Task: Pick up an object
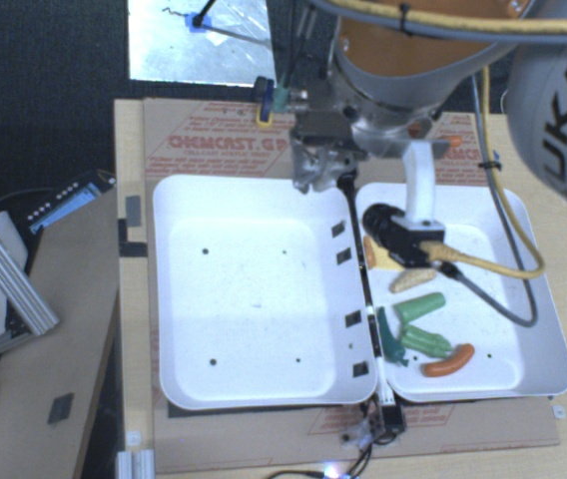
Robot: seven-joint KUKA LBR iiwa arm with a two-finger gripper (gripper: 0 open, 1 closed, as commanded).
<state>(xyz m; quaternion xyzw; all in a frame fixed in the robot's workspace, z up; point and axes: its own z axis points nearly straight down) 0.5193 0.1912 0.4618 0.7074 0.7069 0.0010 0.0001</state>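
Though impossible to tell whether clenched or released, bring the gripper (320, 173) from above the far rim down into the right bin (526, 359), favouring the orange sausage (448, 360) near its front, and descend squarely, clear of the green pieces (422, 307) just beside.

Orange sausage (448, 360), green pieces (420, 306), pale yellow piece (413, 279), lying clustered in right bin (533, 297)

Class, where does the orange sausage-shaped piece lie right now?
The orange piece lies in the right bin, near its front edge, just below the green pieces.
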